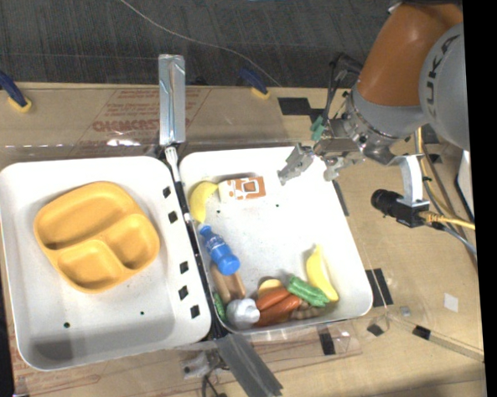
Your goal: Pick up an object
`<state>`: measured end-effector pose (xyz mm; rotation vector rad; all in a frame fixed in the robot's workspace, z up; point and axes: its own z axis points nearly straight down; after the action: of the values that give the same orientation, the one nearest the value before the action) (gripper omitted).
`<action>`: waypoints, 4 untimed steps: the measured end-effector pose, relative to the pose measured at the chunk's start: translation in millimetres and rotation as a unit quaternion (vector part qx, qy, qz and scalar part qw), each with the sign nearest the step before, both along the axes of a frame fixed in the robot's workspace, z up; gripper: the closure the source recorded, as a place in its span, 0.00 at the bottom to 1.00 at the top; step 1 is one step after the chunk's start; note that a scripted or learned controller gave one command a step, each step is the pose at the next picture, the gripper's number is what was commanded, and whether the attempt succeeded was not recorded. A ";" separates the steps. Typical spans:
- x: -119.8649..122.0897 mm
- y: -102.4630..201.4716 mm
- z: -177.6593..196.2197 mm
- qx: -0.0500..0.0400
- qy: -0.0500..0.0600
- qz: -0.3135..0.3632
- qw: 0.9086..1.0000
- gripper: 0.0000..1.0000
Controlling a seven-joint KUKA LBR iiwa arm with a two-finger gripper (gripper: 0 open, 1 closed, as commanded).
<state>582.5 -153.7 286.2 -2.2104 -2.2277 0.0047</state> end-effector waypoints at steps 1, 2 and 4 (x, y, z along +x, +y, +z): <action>-52.9 19.6 -166.4 0.002 0.004 0.098 0.995 0.00; 41.2 -12.6 -195.5 0.000 -0.001 0.007 1.000 0.00; -48.6 -54.6 -176.8 0.002 0.002 0.153 0.988 0.00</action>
<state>533.9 -208.4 109.4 -1.8397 -2.5353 0.0046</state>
